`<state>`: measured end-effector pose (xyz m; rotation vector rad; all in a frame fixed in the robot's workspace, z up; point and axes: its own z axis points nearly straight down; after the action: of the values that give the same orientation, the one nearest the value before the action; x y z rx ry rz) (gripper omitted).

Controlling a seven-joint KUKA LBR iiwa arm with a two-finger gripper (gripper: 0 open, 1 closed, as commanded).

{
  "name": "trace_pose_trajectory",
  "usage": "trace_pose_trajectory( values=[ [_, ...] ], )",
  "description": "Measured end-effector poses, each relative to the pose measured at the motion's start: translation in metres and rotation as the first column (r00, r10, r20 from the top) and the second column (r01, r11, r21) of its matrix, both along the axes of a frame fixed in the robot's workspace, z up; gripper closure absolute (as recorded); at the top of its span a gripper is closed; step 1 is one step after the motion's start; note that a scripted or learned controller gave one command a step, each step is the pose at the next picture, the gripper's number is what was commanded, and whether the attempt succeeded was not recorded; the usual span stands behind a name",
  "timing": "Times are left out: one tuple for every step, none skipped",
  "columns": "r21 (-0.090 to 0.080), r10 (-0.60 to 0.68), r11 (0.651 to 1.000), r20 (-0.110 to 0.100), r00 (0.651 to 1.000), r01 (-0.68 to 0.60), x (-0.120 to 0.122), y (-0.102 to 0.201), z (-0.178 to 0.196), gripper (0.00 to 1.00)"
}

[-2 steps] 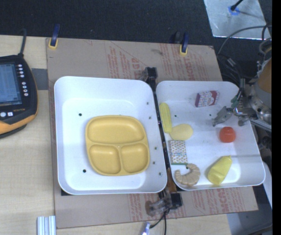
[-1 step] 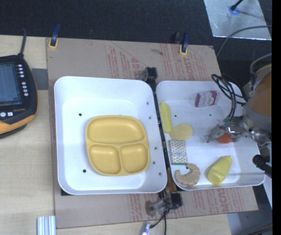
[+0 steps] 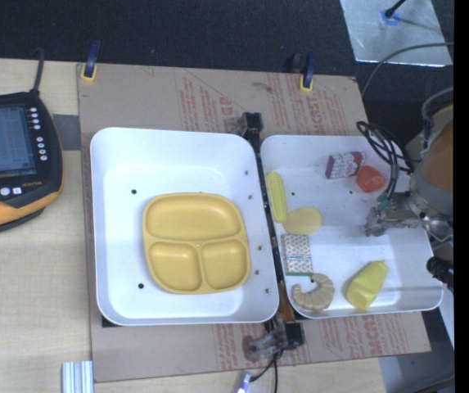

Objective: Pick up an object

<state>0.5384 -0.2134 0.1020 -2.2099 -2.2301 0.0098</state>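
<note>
The right bin (image 3: 340, 147) holds several small items: a yellow corn cob (image 3: 277, 196), a pale yellow round piece (image 3: 304, 220), a flat patterned packet (image 3: 297, 254), a tan croissant-like piece (image 3: 313, 292), a yellow bottle (image 3: 366, 285), a red ball (image 3: 371, 179) and a maroon can (image 3: 344, 165). My gripper (image 3: 380, 219) reaches in from the right edge and hangs over the bin's right side, just below the red ball and above the yellow bottle. Nothing shows in its grasp.
The left bin (image 3: 115, 158) carries a yellow divided plate (image 3: 195, 241). A tablet-like pendant (image 3: 9, 158) lies at the far left of the bench. Black cables (image 3: 381, 147) loop near the right bin's far right corner. Clamps hold the cardboard base.
</note>
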Motion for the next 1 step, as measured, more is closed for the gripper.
trace_pose_trajectory(
  values=[
    [0.003, -0.002, 1.000, 0.004, 1.000, 0.002, -0.0134, 0.0733, 0.0935, 1.00]
  ],
)
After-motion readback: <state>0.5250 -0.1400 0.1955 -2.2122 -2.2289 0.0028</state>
